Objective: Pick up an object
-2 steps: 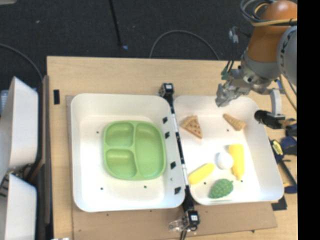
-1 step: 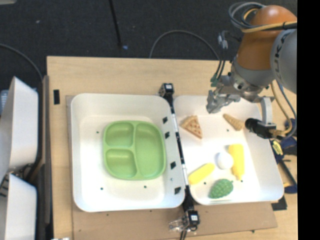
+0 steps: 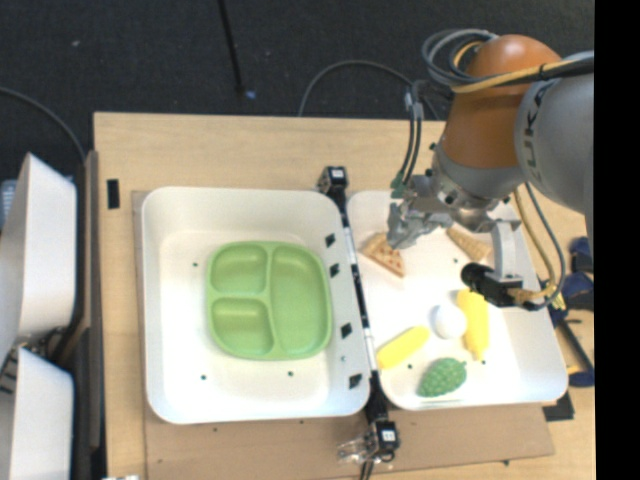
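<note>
My gripper [image 3: 402, 230] hangs over the back left part of the right bin [image 3: 520, 388], just above and right of a tan waffle-like wedge [image 3: 384, 257]. Another tan piece [image 3: 468, 245] lies partly hidden behind the wrist. Toward the front of that bin lie a yellow banana-like piece [image 3: 475, 323], a white egg [image 3: 448, 320], a yellow block [image 3: 402, 347] and a green bumpy fruit [image 3: 441, 377]. Nothing shows between the fingers.
The left bin [image 3: 170, 388] holds a green divided plate [image 3: 270, 299]. A black divider with clips [image 3: 350, 298] runs between the bins. Cables trail behind the bench, and white boxes [image 3: 40, 248] stand at the left edge.
</note>
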Controlling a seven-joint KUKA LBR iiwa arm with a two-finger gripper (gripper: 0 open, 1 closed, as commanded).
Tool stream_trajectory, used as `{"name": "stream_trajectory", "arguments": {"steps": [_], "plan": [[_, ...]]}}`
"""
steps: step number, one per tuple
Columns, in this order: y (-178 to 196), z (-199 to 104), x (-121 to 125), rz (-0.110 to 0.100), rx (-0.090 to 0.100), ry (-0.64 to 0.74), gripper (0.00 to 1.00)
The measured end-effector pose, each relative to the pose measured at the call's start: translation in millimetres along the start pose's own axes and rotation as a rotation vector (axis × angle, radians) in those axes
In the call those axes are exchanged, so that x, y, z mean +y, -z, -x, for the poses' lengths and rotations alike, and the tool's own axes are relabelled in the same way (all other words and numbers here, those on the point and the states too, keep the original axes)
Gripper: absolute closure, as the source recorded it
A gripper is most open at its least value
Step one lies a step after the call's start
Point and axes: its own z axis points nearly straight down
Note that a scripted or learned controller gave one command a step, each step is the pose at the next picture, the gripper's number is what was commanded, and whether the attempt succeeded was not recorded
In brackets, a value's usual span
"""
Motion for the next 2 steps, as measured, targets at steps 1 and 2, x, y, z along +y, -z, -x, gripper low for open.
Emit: {"name": "stream_trajectory", "arguments": {"steps": [1, 2], "plan": [[9, -45, -14, 0.001, 0.001, 0.001, 1.0], [-4, -95, -34, 0.0, 0.001, 0.002, 1.0]]}}
